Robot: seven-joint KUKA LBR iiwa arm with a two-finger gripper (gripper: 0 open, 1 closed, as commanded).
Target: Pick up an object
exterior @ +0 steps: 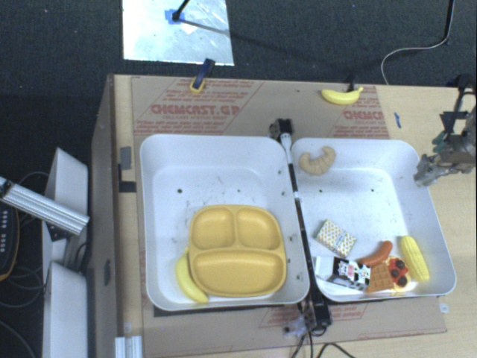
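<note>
Beside the right bin (417, 159), your gripper (440, 162) is hovering outside the rim, its grip state unreadable, nothing picked.

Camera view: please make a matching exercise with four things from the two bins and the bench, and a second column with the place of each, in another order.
Things:
1. croissant
2. yellow divided plate
3. corn cob
4. banana on the bench

Places:
A. left bin
B. outside the bins, beyond the right bin's far edge
C. far left corner of the right bin
D. near right corner of the right bin

Pairs: 1-C, 2-A, 3-D, 4-B
</note>
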